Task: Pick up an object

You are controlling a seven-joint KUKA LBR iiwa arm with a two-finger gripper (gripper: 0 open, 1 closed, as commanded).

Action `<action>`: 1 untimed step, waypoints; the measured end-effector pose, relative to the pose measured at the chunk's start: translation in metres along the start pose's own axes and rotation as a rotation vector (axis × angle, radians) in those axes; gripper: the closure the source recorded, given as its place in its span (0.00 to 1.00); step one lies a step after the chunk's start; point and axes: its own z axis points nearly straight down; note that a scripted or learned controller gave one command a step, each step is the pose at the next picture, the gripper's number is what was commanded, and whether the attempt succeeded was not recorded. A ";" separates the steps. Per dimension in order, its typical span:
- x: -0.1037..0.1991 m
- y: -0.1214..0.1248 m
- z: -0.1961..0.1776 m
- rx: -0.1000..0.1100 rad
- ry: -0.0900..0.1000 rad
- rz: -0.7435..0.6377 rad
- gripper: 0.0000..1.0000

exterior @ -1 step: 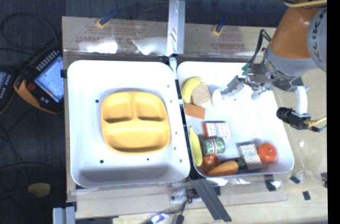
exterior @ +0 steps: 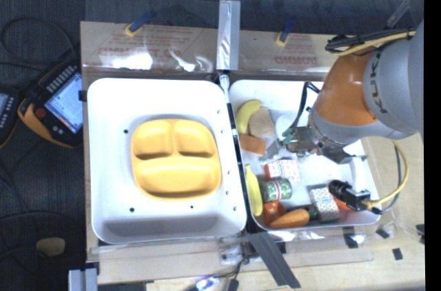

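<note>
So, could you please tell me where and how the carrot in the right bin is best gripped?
Grip the carrot across its thick middle, coming straight down from above. It lies flat and roughly lengthwise along the right bin's near wall, so the pincer should probably close across its narrow width; the green can crowds its upper side.

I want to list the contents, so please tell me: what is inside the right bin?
The right bin holds a banana, a carrot, a green can and small boxes. The arm covers its upper right part.
</note>
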 end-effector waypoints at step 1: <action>-0.052 -0.050 -0.051 -0.002 -0.001 0.076 0.00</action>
